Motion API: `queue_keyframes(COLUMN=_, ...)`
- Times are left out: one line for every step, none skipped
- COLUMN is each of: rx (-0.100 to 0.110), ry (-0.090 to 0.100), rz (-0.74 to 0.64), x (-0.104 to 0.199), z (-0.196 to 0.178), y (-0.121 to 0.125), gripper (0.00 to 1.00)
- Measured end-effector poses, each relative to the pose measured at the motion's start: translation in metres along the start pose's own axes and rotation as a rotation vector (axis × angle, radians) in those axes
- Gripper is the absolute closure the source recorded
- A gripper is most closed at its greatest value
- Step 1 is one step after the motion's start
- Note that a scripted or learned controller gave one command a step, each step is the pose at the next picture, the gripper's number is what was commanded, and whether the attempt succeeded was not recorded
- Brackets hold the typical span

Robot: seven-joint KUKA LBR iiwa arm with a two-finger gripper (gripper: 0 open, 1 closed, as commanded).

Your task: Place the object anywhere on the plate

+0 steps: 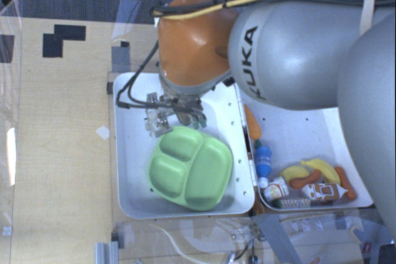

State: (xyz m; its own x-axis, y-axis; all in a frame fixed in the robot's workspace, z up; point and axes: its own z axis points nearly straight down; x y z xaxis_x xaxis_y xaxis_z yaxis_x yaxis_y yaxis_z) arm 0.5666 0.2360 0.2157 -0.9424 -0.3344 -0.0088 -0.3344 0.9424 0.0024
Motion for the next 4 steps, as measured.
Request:
queue_keyframes(rx=0.0, ry=-0.007, rz=0.087, x=0.042, z=-0.093, y=0.002, gripper=1.0)
queue_keyframes(rx=0.001, ry=0.002, rz=0.049, x=0.066, z=0.026, y=-0.019, gripper=1.0)
queue_keyframes(rx=0.002, ry=-0.001, rz=-0.025, x=-0.005, z=0.055, y=-0.073, gripper=1.0)
queue_keyframes(rx=0.001, ry=-0.006, rz=-0.182, x=-0.02, z=-0.016, y=-0.057, gripper=1.0)
